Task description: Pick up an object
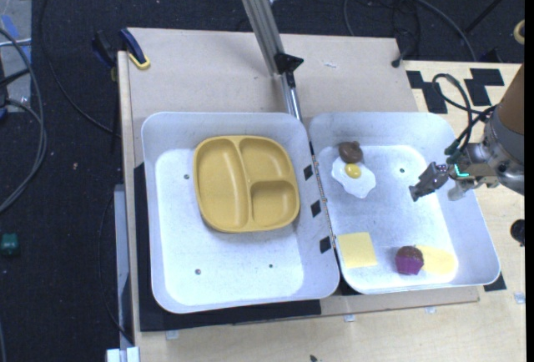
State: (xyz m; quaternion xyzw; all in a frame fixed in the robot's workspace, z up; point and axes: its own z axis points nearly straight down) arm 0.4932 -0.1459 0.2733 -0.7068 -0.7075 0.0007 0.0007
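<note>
On the left we see a yellow divided plate [247,183] sitting in the left bin [167,268]. In the right bin [467,223] lie a brown lump [350,152] touching a toy fried egg [354,178], a yellow square slice [358,249], and a purple piece [408,260] against a pale yellow piece [440,261]. The gripper [427,183] hovers over the bin's right side with nothing between its fingers; we cannot tell their spread. We judge the egg the nearest target: we should centre above it and descend vertically. Its long axis runs roughly toward the lower right.
</note>
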